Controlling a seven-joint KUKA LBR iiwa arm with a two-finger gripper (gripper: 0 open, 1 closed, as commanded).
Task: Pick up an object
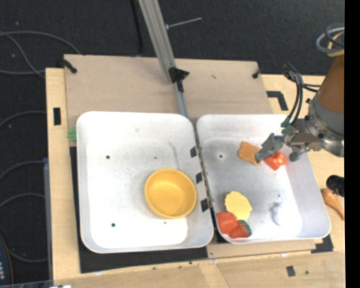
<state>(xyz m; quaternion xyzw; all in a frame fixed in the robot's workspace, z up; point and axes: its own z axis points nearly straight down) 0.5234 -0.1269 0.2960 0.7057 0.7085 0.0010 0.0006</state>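
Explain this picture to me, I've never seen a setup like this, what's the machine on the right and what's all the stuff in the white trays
The camera sits above a bench and looks down at a slant. The machine coming in from the right is a robot arm, grey and orange, ending in a two-finger gripper for picking things up. Two shallow white bins sit side by side. The left bin holds a yellow bowl. The right bin holds an orange block, a red piece right under the gripper, a yellow piece and a red toy at the front edge. Whether the gripper actually holds the red piece can't be told from here.
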